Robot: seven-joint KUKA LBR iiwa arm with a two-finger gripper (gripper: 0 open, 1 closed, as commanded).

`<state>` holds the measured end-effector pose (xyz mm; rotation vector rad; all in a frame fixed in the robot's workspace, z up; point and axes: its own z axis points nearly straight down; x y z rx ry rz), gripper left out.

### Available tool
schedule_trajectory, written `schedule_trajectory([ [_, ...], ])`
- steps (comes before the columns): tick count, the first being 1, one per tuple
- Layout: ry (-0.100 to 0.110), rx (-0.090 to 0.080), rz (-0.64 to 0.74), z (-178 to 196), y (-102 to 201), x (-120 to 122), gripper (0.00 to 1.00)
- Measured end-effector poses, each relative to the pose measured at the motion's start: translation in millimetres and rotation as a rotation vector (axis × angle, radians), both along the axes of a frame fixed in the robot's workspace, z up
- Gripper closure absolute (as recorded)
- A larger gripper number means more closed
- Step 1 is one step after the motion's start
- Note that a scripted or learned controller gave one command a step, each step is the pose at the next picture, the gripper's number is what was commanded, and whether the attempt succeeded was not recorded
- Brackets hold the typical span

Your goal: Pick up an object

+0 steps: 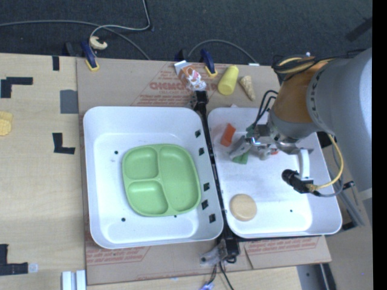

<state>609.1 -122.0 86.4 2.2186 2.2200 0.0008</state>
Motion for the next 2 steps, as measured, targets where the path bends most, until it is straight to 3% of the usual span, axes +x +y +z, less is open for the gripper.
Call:
schedule_trajectory([
  [1,-0.002,-0.002,0.000,10,0,0,1.00],
  [2,0.002,0.002,0.002,98,61,26,1.00],
])
